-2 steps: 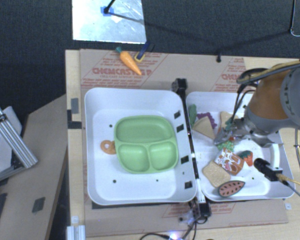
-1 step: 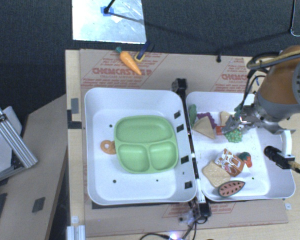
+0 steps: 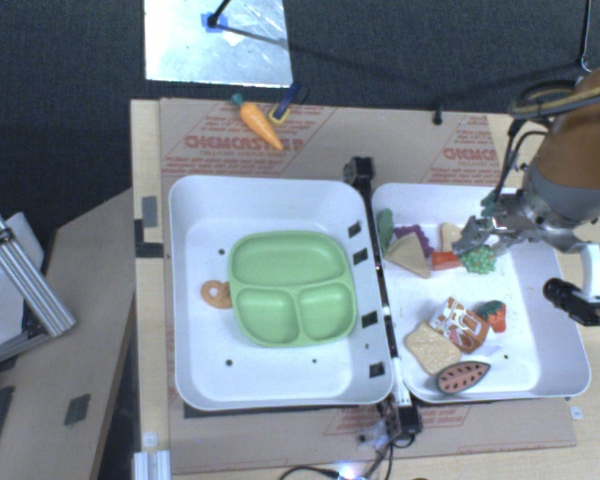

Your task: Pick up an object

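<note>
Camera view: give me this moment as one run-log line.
stage: reaching | gripper: low in right bin, over broccoli piece | held: nothing seen | left bin: green divided plate, pretzel

At the right edge of the frame, the arm [image 3: 580, 153] shows a broad orange band over a rounded grey wrist housing. Black cables loop across its upper side. Below sits the gripper [image 3: 477, 236], a cluster of silvery metal parts, with a white bracket and a black stub beside it.
</note>
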Robot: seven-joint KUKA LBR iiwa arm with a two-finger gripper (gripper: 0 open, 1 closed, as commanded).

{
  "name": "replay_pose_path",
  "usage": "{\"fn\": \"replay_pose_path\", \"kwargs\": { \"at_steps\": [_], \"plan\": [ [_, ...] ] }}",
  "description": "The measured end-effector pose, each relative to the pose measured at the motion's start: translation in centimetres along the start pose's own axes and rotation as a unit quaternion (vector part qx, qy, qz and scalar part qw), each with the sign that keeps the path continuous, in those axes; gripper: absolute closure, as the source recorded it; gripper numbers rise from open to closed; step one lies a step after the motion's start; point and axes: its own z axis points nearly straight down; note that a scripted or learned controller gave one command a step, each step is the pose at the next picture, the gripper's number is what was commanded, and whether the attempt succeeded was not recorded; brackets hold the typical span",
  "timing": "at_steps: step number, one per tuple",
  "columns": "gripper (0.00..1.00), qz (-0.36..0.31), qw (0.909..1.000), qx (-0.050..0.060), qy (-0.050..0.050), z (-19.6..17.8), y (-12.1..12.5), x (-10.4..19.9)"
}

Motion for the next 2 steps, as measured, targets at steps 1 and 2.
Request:
{"fn": "replay_pose_path", "kwargs": {
  "at_steps": [1,2],
  "plan": [
    [1.00,0.000,1.0000,0.001,0.000,-2.3,0.1,0.0],
    [1.00,-0.002,1.0000,0.003,0.002,-3.4,-0.9,5.6]
  ]
}}
